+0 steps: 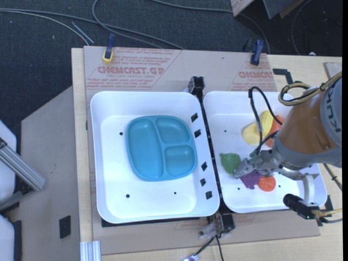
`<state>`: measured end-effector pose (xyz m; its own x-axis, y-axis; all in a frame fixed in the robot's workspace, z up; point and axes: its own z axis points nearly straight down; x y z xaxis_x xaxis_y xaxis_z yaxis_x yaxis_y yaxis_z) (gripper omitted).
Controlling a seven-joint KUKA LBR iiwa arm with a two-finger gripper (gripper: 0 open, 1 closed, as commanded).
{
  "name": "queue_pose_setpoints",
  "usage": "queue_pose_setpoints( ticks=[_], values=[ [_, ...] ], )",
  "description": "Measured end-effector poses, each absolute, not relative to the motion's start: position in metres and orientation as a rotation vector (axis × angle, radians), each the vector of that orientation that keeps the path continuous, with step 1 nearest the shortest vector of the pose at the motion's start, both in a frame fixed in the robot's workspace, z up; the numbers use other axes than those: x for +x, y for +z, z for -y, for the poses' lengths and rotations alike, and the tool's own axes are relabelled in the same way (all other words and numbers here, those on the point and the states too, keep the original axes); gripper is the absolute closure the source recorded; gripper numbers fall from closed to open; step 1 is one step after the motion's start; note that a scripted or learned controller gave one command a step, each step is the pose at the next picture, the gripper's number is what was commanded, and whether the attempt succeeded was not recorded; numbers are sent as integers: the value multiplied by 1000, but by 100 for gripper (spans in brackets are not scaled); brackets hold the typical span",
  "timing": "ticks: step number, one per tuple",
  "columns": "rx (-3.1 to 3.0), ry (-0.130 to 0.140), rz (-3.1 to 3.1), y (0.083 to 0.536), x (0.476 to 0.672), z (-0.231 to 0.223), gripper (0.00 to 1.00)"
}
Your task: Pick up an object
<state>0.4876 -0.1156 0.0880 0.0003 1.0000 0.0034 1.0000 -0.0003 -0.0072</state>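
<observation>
The grey arm (312, 129) (orange band above the wrist) reaches in from the right, wrist angled down-left.

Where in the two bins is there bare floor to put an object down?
Free: the left bin floor around the blue tray, widest below it. Crowded: the right bin, where the claw sits among the green, purple, orange and yellow objects.
</observation>
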Motion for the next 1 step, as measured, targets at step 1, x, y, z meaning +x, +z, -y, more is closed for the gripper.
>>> queue_pose_setpoints(
  ticks=[1],
  values=[
    [-2221,-2,2219,86,488,115,0]
  ],
)
